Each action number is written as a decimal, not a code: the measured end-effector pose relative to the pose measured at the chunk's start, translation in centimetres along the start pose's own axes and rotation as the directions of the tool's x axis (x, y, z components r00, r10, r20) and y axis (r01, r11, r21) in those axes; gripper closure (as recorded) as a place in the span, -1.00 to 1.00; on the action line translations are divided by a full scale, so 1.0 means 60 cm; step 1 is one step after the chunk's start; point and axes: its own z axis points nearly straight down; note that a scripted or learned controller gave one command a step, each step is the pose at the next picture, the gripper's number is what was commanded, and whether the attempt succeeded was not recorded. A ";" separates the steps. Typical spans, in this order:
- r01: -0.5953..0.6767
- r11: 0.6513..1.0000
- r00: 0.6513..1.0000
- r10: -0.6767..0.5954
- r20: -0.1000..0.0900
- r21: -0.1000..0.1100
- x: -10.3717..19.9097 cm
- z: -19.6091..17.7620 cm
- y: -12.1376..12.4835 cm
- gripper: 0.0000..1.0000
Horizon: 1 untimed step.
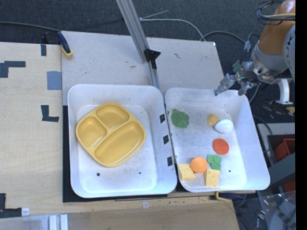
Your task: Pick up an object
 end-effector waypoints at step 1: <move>-0.005 1.000 1.000 0.006 -0.012 0.026 -0.010 0.166 0.027 -1.00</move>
